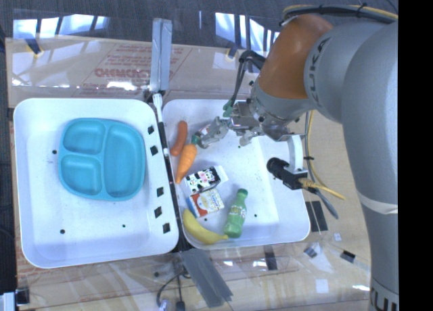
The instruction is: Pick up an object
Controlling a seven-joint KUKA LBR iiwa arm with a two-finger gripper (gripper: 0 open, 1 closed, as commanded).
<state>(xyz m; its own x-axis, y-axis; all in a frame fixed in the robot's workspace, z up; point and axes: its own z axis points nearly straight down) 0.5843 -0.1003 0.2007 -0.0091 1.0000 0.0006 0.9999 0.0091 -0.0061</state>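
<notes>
- Two shallow white bins sit side by side on a wooden bench under clear plastic sheeting: the left bin (34, 235) and the right bin (284, 218), meeting at a grey divider strip (161, 59).
- Left bin holds a blue sectioned plate (103, 157), lying flat near its middle.
- Right bin holds the loose items, all toward its left half.
- One carrot (179, 137) lies near the divider; a second carrot (187, 162) lies just below it, the two almost end to end.
- Below them rests a small black-and-white carton (203, 179), with a red-and-white carton (208, 201) just beneath it.
- A green bottle (236, 213) lies tilted by the bin's near edge, its base touching a banana (201, 230).
- From the right, the grey arm (352, 93) with its orange band reaches over the right bin's far end.
- Its gripper (203, 134) hangs just beside the upper tip of the second carrot; whether the fingers are spread or closed cannot be told, and nothing is seen between them.
</notes>
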